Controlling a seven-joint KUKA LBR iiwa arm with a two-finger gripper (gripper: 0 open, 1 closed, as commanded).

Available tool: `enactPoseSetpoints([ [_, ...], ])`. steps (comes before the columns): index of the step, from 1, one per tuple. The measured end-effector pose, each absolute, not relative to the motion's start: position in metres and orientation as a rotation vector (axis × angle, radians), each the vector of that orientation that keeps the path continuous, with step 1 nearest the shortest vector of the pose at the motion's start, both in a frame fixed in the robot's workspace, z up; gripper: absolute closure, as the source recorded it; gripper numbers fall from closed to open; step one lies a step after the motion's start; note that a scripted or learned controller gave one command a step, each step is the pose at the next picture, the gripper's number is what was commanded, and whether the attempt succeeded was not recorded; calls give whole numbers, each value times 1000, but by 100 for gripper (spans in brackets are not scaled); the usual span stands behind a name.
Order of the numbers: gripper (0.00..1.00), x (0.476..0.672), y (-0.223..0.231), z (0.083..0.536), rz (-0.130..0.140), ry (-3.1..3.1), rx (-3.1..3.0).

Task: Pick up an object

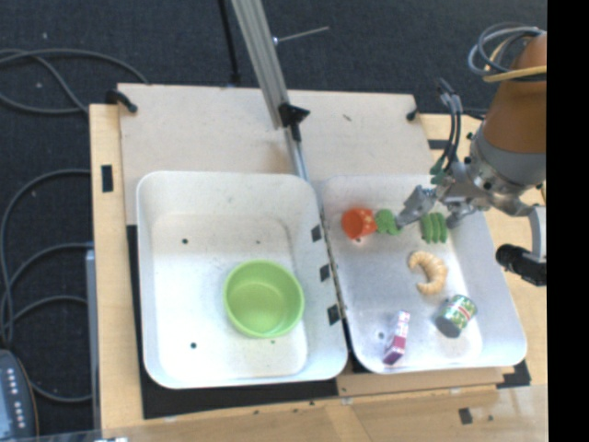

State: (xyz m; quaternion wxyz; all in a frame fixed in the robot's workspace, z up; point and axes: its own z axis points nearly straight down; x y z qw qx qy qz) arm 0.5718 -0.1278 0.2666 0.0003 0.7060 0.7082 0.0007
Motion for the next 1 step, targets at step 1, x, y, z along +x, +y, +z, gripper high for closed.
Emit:
enactPoseSetpoints([
  [1,0,572,-128,267,3,2223,2219],
])
